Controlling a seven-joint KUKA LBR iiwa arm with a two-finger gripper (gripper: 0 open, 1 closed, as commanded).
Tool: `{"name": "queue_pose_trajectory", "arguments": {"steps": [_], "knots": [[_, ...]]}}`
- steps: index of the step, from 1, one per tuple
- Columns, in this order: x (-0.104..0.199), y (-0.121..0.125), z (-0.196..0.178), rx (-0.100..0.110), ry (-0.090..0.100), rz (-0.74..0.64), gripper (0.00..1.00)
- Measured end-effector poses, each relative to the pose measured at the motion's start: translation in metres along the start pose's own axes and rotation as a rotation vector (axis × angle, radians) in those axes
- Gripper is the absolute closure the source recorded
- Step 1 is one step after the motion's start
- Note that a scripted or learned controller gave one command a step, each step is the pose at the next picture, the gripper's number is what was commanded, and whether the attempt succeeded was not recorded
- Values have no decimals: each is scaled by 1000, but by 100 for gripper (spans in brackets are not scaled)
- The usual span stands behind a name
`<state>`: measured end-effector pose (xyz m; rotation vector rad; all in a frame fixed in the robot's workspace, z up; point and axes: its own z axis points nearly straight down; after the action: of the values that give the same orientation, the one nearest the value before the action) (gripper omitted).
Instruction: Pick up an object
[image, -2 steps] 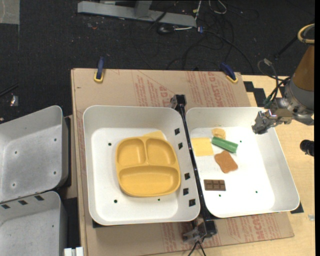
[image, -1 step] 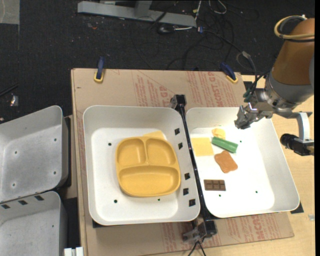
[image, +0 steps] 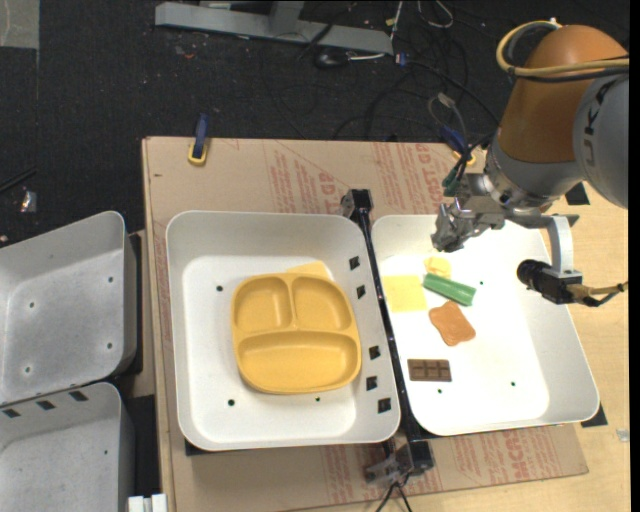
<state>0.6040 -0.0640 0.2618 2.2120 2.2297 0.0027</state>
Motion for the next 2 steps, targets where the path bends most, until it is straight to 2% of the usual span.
{"name": "queue_pose_trajectory", "arguments": {"steps": [1,2], "knots": [[55,24,5,-1,0,0,100],[105,33,27,3,0,0,100]]}}
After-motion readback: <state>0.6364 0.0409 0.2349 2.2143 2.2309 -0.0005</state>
